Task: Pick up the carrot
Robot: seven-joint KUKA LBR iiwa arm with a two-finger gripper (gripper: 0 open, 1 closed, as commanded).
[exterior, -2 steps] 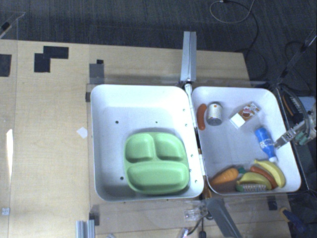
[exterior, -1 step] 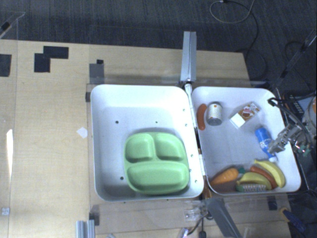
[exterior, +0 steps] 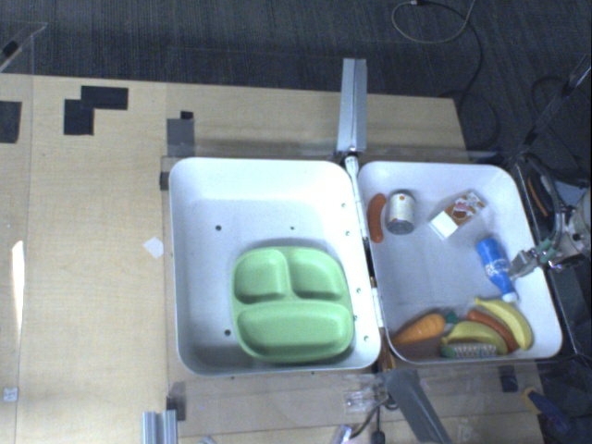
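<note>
The orange carrot [exterior: 419, 328] lies in the right bin [exterior: 421, 266], near its front left corner, with its green top pointing right. It touches a pile of toy food on its right. My gripper [exterior: 535, 259] sits at the right rim of this bin, just beside a blue bottle [exterior: 495, 264]. It is well to the right of the carrot and farther back. Nothing shows between its parts.
Yellow bananas [exterior: 507, 320] and a corn cob [exterior: 470, 349] crowd the carrot's right side. A red sausage [exterior: 376, 217], a metal can [exterior: 400, 212] and a small box [exterior: 459, 213] lie at the back. The left bin [exterior: 203, 248] holds a green divided plate [exterior: 291, 303].
</note>
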